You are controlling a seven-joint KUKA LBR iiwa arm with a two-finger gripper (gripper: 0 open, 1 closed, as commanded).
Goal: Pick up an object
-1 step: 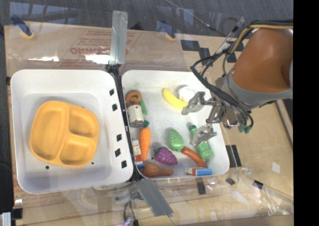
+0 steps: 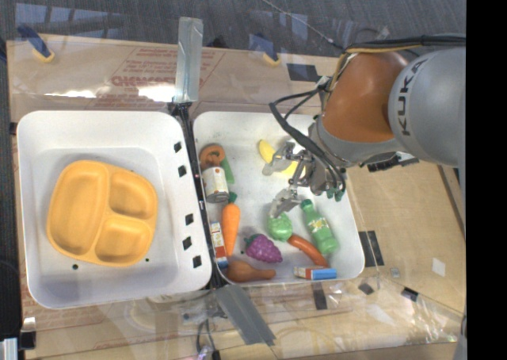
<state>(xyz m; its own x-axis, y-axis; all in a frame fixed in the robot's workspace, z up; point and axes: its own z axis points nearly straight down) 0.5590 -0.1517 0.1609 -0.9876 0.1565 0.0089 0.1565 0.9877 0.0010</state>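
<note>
Two shallow white bins are being shown side by side; the left bin (image 2: 32,192) is being occupied by a smooth yellow divided tray (image 2: 101,212) with rounded compartments. In the right bin (image 2: 238,124), glossy toy foods are being seen: a tapered orange carrot (image 2: 230,225), a knobbly purple grape bunch (image 2: 264,248), a small labelled can (image 2: 215,183), a green bottle (image 2: 318,228) and a yellow banana (image 2: 273,155) at about one o'clock from the bin's centre. The grey arm (image 2: 420,105), banded in orange, is being reached in from three o'clock, and the gripper (image 2: 291,189) is being held low over the bin's middle, just above the bottle. Whether the metal fingers are parted or closed cannot be told, and nothing is being seen between them.
</note>
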